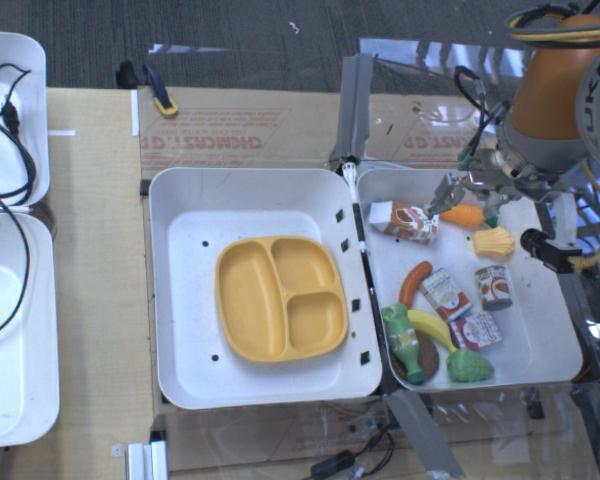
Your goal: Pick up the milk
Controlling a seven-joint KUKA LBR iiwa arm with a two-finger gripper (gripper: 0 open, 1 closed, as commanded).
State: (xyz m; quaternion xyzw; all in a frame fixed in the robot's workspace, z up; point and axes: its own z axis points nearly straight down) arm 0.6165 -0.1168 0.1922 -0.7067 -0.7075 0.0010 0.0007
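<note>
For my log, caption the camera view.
Gripper hovers beside the milk in the toy-filled right bin.

Not much legible from up here. Red print runs along the cardboard sheet (230, 128) behind my two bins, but it sits upside down to the cam and is mirrored/blurred; looks like a brand name in caps w/ a smaller line under it, can't read the letters for sure. More red print on the same board further right (420, 140), also unreadable. Small cartons in the right bin (540, 368) carry red & white label graphics, e.g. milk carton (410, 221), text too small to read.
</note>
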